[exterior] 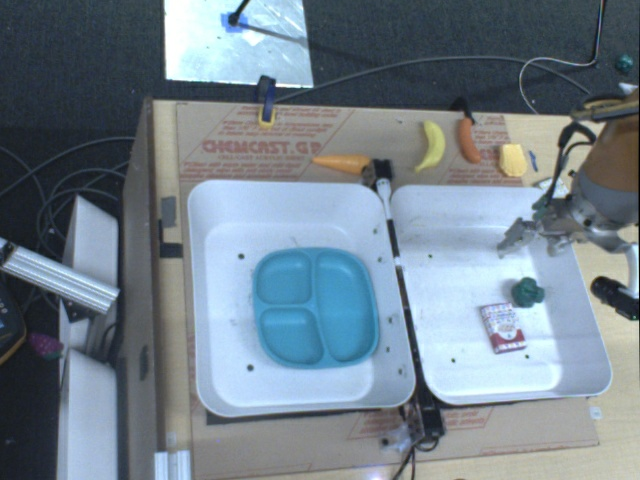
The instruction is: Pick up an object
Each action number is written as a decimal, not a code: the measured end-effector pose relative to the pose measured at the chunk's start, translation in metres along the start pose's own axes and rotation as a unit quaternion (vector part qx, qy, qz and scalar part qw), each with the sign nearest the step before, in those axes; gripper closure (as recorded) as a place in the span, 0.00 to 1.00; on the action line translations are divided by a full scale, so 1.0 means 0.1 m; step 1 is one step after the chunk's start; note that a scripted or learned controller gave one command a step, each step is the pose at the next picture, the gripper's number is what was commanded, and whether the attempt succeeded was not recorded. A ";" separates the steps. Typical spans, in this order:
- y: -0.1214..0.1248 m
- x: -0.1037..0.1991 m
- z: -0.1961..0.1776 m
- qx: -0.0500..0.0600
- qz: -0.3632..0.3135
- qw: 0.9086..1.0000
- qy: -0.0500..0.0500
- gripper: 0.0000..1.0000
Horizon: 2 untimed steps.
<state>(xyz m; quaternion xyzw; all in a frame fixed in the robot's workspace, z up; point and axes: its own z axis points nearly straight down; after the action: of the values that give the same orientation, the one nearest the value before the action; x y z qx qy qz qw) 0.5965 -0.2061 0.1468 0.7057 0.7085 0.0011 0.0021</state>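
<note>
Robotics lab, cardboard-topped bench [300, 133], two white bins [225, 218], loose cables [60, 168] on dark carpet, toy food [432, 146]

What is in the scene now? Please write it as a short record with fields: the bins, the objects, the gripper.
left bin: holds a blue divided plate
right bin: holds a small red and white box and a green object, close together but apart
gripper: open, above the right bin's far right part, holding nothing
behind the bins: carrot, banana, sausage, yellow piece
</note>
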 end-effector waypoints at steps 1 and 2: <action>-0.49 0.00 0.62 0.002 0.001 1.000 0.000 0.00; -0.47 0.00 0.50 -0.001 0.000 1.000 0.000 1.00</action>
<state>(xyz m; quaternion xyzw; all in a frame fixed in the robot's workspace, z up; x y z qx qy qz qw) 0.5502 -0.2062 0.0963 0.7059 0.7083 0.0016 0.0030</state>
